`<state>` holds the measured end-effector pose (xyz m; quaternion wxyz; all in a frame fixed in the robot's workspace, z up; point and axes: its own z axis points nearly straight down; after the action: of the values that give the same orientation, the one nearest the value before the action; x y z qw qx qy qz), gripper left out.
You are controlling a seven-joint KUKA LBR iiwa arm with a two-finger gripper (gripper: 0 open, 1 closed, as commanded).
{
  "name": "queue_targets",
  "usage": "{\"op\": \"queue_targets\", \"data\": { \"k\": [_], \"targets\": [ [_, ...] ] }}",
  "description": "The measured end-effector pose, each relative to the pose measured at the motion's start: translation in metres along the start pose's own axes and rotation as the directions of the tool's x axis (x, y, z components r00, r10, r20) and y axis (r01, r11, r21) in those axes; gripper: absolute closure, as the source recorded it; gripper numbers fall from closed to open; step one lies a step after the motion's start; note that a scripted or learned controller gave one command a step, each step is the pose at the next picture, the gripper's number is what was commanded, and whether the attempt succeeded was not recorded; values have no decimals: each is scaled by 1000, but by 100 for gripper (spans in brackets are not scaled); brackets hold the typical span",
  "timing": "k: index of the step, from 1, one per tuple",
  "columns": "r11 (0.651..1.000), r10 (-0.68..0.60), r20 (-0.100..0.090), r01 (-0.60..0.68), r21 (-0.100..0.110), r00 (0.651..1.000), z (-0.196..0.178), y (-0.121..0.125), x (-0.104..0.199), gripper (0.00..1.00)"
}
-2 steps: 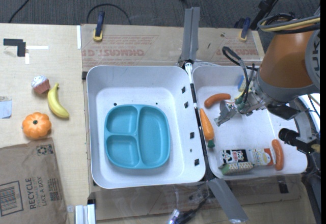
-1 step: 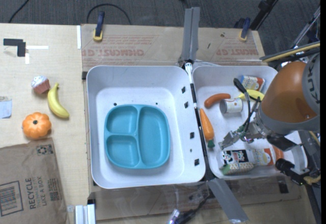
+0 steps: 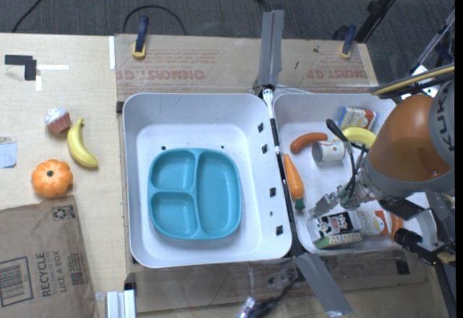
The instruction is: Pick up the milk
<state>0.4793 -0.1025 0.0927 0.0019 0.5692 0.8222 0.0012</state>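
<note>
Down at the near edge of the right-hand shallow white bin, the white milk carton with the cow print and green stripe lies flat on its side, its top end pointing right under the arm. Right above it hangs the small metal two-finger gripper, just off the carton's upper left corner, and whether that claw is spread or pressed together cannot be told from here; nothing is seen pinched in it. Behind the gripper rises the grey arm with its big orange band, covering the bin's right side. Further in, an orange carrot lies along the bin's left wall, then a small white cup on its side, a reddish sausage, a yellow banana-shaped piece and, at the far wall, a blue-and-white packet. Over in the left white bin, a light-blue three-compartment plastic tray sits in the middle. Out on the wooden bench to the left: an orange toy pumpkin, a yellow banana and a little cupcake.
</note>
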Motion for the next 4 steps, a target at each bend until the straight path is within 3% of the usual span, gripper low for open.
{"op": "queue_targets", "data": {
  "k": [1,2,3,4],
  "targets": [
    [996,-94,3,94,-5,996,-1,2,2,0],
    [963,-270,-1,270,3,963,-5,12,-7,0],
    [969,-248,10,249,-7,969,-15,-14,-48,0],
    [890,-455,29,455,-18,890,-8,-2,-35,0]
  ]
}}
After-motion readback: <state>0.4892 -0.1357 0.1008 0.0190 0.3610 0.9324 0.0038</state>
